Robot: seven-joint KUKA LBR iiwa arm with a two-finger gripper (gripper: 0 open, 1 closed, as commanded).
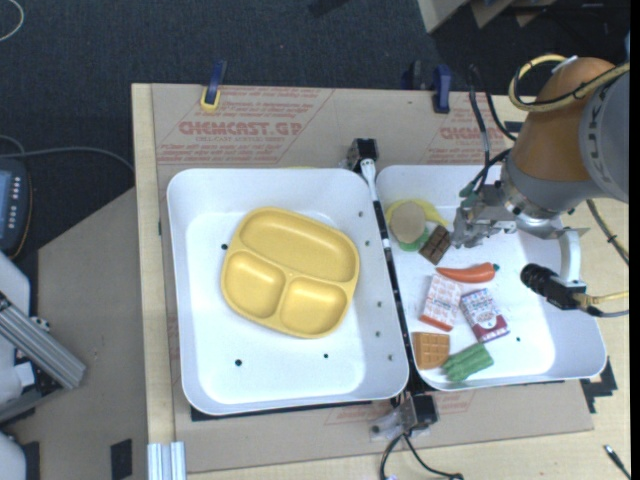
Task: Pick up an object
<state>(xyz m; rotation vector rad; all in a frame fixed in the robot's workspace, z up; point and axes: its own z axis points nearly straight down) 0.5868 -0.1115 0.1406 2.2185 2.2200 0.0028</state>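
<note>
The gripper (468, 230) hangs low in the right bin (560, 363); whether it grips anything cannot be told. Just below it, at six o'clock, lies an orange carrot-like toy (466, 273), long axis running three to nine o'clock. The left bin (200, 268) holds a yellow divided tray (290, 271). Dark carpet (150, 28) lies beyond the bench.

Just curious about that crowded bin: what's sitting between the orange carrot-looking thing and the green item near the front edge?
In the camera view, two small packets lie between the orange carrot and the green item: a white-and-red packet and a red packet, side by side.
</note>
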